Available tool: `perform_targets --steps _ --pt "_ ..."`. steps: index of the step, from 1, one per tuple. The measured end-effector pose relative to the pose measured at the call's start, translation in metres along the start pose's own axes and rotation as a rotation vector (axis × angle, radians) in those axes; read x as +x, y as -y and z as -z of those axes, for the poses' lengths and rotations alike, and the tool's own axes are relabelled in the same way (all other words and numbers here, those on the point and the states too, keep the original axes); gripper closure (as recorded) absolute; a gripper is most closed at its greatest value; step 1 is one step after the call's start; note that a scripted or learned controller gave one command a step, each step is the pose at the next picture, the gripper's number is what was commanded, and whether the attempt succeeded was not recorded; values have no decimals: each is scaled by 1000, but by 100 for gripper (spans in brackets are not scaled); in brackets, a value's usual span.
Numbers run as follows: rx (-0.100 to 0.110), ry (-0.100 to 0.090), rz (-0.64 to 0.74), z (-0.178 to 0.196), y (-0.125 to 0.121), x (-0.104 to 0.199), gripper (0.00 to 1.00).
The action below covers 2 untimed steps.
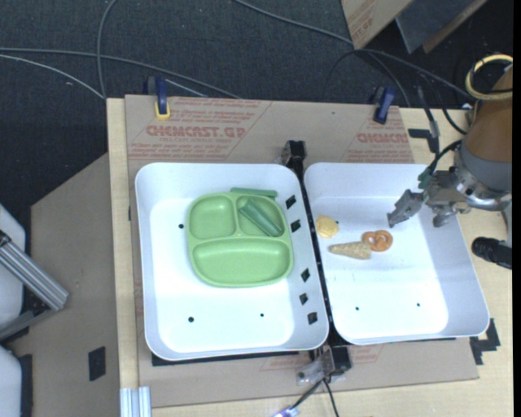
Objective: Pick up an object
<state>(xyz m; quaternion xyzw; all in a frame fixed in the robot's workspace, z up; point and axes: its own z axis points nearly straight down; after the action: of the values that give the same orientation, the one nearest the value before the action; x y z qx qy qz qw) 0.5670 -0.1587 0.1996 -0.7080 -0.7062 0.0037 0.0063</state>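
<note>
Background: dark carpet floor with thin cables [106,49] running across it, and a cardboard box [370,18] at the far right.
Surface: brown board [203,130] with red printed letters, held at its far edge by two blue clamps, one on the left [162,96] and one on the right [383,103].
Left bin [163,318]: shallow and white, with a green divided plate [236,244] lying in its far half. The plate has three compartments, and a green pea pod [262,216] lies in the far right one, slanted.
Right bin [423,301]: shallow and white, just beside the left bin.
Objects in the right bin: a small pale yellow food piece [326,227] near the left wall; a waffle cone [351,250] lying on its side with the tip to the left; an orange pretzel [378,239] touching the wide end of the cone.
Arm [488,142]: grey with an orange band, it reaches in from the right over the far right part of the right bin.
Gripper [422,208]: low over the bin, just to the far right of the pretzel and apart from it.
Fingers: one dark finger [402,209] points toward the pretzel and another shows to its right, with a gap between them that looks open; nothing is seen between them.
</note>
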Motion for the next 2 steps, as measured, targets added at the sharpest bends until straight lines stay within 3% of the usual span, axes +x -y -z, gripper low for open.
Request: perform_targets --steps 1,2 --pt "-13 3 3 7 -3 0 0" --pt "-9 1 4 -49 -11 7 0"
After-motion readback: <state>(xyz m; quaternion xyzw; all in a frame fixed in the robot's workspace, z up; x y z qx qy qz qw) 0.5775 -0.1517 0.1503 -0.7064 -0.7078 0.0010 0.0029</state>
